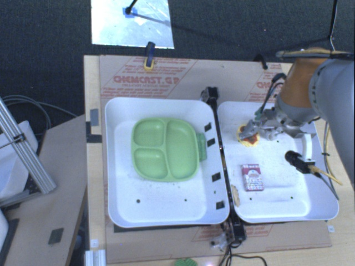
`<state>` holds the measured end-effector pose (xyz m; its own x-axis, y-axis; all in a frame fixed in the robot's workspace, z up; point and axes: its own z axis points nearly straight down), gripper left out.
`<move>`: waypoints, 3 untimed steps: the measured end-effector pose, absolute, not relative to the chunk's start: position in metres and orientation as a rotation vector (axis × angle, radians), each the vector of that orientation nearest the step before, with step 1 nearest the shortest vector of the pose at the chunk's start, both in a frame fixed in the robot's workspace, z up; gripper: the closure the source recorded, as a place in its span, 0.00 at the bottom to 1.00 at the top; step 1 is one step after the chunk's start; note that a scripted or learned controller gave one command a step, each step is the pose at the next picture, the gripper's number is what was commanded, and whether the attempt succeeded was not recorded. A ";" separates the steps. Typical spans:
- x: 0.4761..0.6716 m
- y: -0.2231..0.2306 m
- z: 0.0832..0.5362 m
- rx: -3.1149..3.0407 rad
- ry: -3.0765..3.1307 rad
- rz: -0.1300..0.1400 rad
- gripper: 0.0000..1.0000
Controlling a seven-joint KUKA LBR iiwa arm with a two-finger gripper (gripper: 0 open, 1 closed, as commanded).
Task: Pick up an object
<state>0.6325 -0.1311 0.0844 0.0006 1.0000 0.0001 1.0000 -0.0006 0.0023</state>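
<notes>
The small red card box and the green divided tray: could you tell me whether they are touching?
Apart. The camera view shows the small red card box lying in the right bin and the green divided tray in the left bin, with both bin walls between them.

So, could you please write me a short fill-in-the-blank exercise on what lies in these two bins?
1. The green divided tray lies in the ____ bin.
2. The tray has ____ compartments.
3. The small red and white box lies in the ____ bin.
4. The gripper is over a yellow and ____ object.

Missing words: left; three; right; red
</notes>
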 end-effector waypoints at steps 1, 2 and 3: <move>0.671 -0.116 0.086 2.211 2.225 0.007 0.00; 0.606 -0.093 0.084 2.223 2.226 -0.003 0.00; 0.637 -0.110 0.145 2.212 2.220 0.007 0.00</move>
